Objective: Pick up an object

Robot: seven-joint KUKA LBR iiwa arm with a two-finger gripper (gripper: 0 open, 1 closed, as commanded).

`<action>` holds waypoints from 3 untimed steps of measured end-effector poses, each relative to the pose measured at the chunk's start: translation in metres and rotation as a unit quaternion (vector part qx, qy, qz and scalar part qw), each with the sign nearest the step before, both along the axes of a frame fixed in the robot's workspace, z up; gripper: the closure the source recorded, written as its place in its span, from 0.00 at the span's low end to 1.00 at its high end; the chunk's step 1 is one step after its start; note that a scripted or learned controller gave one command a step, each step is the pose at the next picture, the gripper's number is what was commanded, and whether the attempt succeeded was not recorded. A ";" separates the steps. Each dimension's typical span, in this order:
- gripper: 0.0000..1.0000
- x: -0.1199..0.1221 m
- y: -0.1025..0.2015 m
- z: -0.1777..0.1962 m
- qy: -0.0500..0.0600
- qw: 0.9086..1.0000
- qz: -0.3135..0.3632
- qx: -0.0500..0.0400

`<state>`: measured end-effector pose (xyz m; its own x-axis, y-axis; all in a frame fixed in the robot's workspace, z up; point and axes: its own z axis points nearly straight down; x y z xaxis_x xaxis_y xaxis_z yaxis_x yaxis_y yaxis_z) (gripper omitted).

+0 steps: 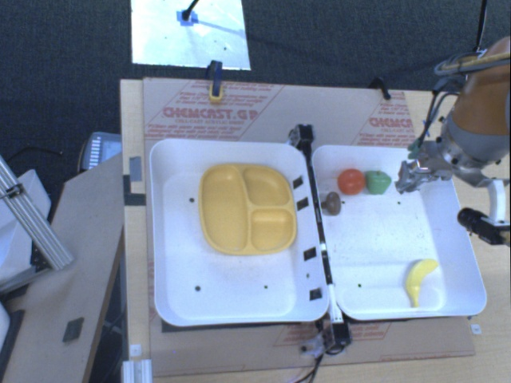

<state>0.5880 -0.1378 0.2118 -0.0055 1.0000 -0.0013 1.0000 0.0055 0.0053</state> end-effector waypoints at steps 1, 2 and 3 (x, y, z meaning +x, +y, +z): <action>1.00 0.001 0.000 0.011 0.001 1.000 0.000 0.000; 1.00 -0.006 0.049 0.022 0.002 1.000 0.002 0.001; 1.00 -0.008 0.093 0.017 0.002 1.000 0.001 0.001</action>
